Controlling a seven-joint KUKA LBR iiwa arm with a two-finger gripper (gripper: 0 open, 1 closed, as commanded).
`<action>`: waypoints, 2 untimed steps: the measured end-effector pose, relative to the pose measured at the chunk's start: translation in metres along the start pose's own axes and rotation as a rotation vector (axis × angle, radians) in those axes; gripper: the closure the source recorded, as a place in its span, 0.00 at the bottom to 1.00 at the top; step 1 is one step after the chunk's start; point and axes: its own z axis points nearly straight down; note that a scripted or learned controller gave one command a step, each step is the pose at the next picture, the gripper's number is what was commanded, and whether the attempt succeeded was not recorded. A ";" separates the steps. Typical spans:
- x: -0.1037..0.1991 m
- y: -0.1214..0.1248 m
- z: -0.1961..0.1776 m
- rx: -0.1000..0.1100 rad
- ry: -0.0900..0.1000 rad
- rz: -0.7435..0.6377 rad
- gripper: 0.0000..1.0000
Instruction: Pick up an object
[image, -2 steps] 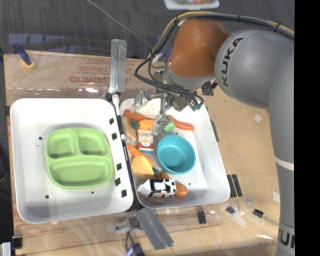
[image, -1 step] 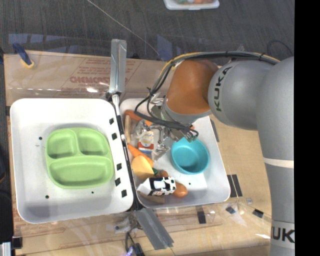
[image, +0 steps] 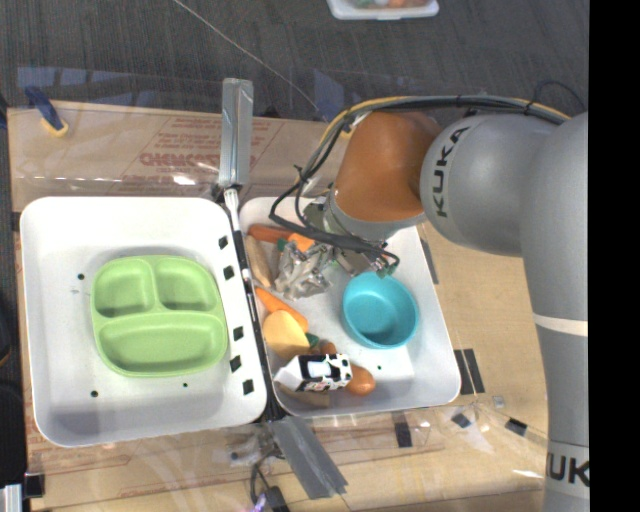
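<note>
The arm (image: 500, 180) comes in from the right of the frame, its grey shell and orange band bent over the upper part of the right bin (image: 440, 370). The claw (image: 305, 268) hangs below the wrist as a tangle of shiny metal, low among the things in the bin's upper left; whether it is spread or pressed together I cannot tell, and nothing can be seen held in it. It sits just beside an orange carrot-like piece (image: 268, 234) at the bin's top edge and near the teal bowl (image: 380, 310), a smooth round plastic cup standing upright in the middle of the bin with its mouth up. Black cables loop from the wrist down to the claw. Along the bin's left wall lie another orange wedge (image: 272, 300) and a yellow, rounded block (image: 285, 332); below them, at the lower left, sits a small black and white cow toy (image: 325, 372) with a brown-orange rounded piece (image: 360, 380) touching its right side. These things crowd the left half of the right bin, while its lower right corner is bare white floor. The left bin (image: 50, 330) holds a light green tray (image: 158, 315) with three compartments, smooth and rounded at the corners, lying flat in the middle with bare white floor all round it. The two bins touch along a raised rim with black clips. Both rest on a brown table (image: 120, 140) covered with clear sheet.
</note>
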 end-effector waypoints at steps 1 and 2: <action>-0.024 0.079 -0.089 0.001 -0.001 0.217 1.00; -0.019 0.151 -0.087 -0.001 0.007 0.743 1.00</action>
